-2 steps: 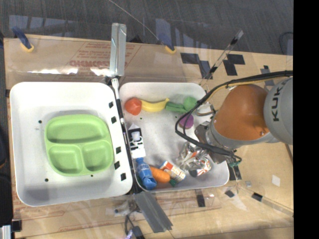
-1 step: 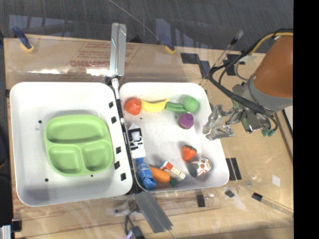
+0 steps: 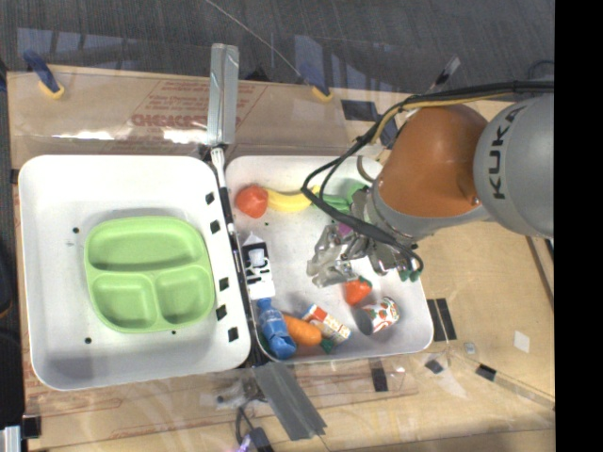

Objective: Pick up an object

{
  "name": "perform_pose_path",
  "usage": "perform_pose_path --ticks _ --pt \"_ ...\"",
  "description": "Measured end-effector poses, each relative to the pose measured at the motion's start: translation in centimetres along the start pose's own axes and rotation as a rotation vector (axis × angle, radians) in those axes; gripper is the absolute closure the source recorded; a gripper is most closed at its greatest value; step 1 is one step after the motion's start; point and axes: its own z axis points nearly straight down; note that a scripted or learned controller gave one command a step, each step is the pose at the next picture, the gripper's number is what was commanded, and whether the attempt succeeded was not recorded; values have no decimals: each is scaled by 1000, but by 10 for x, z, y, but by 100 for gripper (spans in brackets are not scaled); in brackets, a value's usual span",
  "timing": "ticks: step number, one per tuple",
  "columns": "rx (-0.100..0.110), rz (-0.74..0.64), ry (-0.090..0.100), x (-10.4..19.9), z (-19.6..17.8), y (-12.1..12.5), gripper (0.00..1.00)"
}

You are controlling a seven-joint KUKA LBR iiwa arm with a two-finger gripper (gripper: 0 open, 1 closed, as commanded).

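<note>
Arm (image 3: 443, 168) is reached in from the right over the right bin (image 3: 283, 172). Claw (image 3: 332, 264) is seen low inside that bin, approx. mid-floor; how wide it stands, or whether anything is gripped, can't be told from this angle.

Just beside claw, to lower right: small red item (image 3: 357, 293), prob. the target. Near it a red/white ball (image 3: 382, 316). Along the bin's near wall: carrot (image 3: 303, 330), blue item (image 3: 274, 331), small block (image 3: 334, 327). Toward far wall: tomato (image 3: 251, 201) w/ banana (image 3: 290, 201) beside it.

Left bin (image 3: 47, 252) bears a green tray (image 3: 148, 273); well apart, not involved.

Step judged: descent/approach to grasp, nothing lifted yet. Next move calls for claw to be centred over one item, closed, then raised straight up. Risk: neighbours crowded, so a miss or nudge is likely.
</note>
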Motion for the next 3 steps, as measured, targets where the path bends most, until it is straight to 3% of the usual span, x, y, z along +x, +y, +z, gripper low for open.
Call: perform_pose_path --ticks 1,2,3 --pt "9 -54 -21 -109 -99 36 100" --pt "10 -54 -15 -108 -105 35 100" --pt "6 -12 -13 -139 -115 104 100"
